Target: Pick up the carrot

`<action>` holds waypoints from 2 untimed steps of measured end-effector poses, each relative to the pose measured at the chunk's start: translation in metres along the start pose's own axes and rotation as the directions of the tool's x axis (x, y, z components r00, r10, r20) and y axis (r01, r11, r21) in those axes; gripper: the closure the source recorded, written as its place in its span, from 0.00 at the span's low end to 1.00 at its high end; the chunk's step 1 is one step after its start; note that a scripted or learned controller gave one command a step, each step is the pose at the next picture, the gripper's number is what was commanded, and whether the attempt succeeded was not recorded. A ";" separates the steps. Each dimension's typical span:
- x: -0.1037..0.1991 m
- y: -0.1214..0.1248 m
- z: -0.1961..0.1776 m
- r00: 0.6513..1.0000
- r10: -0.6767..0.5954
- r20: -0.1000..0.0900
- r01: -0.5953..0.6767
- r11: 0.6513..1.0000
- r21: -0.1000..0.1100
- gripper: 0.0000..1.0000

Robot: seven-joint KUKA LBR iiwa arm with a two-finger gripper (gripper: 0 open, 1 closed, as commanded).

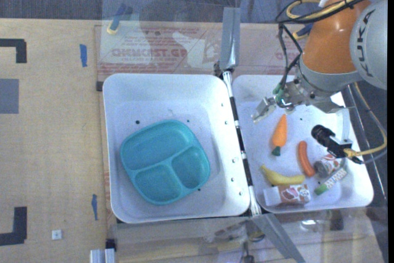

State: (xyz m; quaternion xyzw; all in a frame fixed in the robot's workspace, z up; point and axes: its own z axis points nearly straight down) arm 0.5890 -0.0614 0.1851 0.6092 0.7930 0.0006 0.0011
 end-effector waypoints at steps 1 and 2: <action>-0.053 -0.019 0.097 0.998 -0.067 0.002 0.067 0.998 -0.005 0.00; -0.056 -0.018 0.086 0.998 -0.062 0.003 0.062 0.998 -0.011 1.00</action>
